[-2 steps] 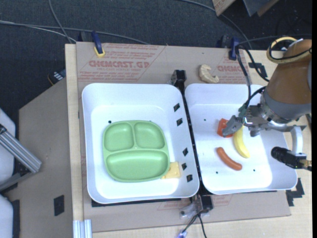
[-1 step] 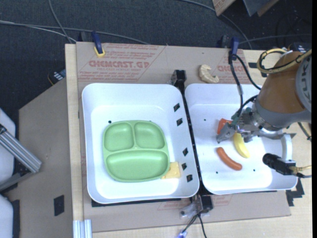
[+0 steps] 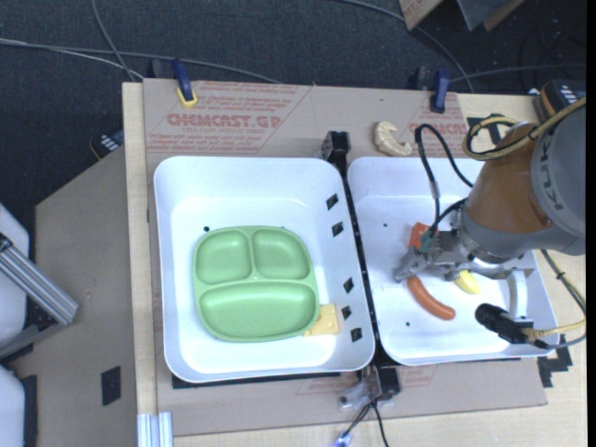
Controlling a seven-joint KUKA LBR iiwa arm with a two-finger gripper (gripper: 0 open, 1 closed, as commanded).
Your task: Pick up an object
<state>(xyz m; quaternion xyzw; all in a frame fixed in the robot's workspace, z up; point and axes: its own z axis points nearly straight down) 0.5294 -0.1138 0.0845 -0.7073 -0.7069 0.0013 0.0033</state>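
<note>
Nearest the camera, in the right bin [image 3: 391,338], an orange sausage-shaped toy [image 3: 431,299] lies flat on the white floor, running from about ten o'clock to four o'clock. Just at its ten o'clock end sits the gripper [image 3: 416,262], low over the bin; whether its fingers are spread or closed I cannot tell, and nothing is seen clamped between them. A yellow piece [image 3: 467,282] lies at the sausage's one o'clock, beside the wrist. The sausage looks light and smooth, likely stiff plastic or rubber that could roll, so a hold across its middle, square to its length, seems best. In the left bin [image 3: 172,250] rest a green divided plate [image 3: 256,282] and a yellow wedge [image 3: 325,321] at its four o'clock. Farther off, on the counter [image 3: 279,110], lies a pale ring-shaped thing [image 3: 392,139].
</note>
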